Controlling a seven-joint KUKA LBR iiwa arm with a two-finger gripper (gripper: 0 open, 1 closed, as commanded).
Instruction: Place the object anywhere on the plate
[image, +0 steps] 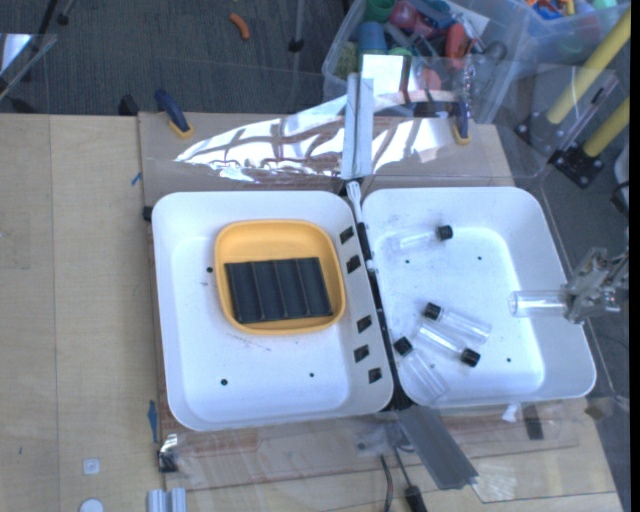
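At right bin's outer rim: gripper (578, 301), fingers clamped on clear vial (538, 302), long axis lying left-right. Spare black-capped vials (452, 335) lie loose in right bin (520, 215). Yellow plate (232, 248), left bin (190, 330), lies well apart, leftward.

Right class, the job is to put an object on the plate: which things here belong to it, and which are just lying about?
Belong to the job:
yellow plate
clear vials in the right bin
tool

Lying about:
blue clamp
foil sheet
tub of toys
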